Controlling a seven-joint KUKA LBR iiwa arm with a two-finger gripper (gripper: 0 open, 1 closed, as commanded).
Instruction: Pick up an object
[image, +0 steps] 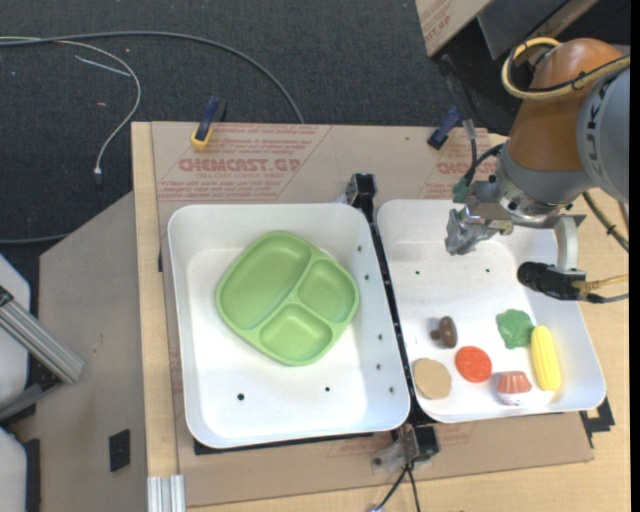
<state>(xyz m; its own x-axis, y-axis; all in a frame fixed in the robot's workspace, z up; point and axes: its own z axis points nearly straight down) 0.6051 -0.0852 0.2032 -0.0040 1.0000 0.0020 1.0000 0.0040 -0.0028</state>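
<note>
Several small toy foods lie in the right bin (420, 262): a brown piece (445, 330), a tan round cookie (432, 378), a red tomato (473, 364), a green leafy piece (515, 328), a yellow corn cob (545, 358) and a pink cupcake (512, 386). My gripper (463, 236) hangs over the far part of this bin, well apart from the foods, with nothing seen between its fingers.
A green divided plate (288, 296) lies in the left bin (200, 400). A black clamp (361, 189) sits at the far end of the ridge between the bins. Blue clips (207, 122) hold the cardboard base. A black sensor (548, 279) juts from the arm.
</note>
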